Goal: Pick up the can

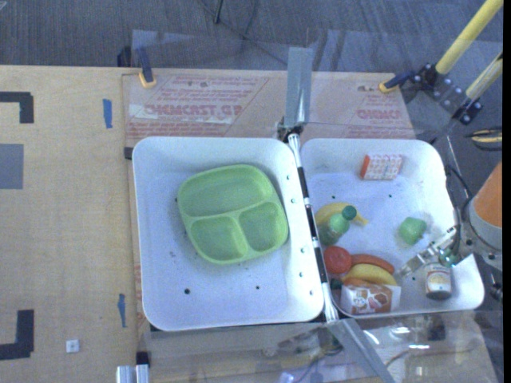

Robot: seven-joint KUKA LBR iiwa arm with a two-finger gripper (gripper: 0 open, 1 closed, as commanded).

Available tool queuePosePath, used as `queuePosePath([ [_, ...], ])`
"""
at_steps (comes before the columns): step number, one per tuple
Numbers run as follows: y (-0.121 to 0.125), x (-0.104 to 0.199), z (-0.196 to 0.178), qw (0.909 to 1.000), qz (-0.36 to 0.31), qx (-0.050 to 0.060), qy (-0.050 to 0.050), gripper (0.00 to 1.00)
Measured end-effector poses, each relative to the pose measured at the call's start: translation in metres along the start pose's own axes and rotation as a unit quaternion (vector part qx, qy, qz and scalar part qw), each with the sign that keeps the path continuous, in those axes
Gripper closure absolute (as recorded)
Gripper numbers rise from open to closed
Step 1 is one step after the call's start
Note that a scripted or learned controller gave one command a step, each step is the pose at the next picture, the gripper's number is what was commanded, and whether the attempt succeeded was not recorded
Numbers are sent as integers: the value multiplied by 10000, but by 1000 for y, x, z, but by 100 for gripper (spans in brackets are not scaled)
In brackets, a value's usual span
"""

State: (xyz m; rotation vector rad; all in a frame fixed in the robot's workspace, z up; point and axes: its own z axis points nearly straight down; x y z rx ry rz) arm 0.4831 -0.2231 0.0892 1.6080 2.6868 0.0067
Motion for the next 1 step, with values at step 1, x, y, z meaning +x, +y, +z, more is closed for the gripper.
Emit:
queuePosePath([
  [1, -1, 0, -13, 10000, 89, 27, 20, 0],
])
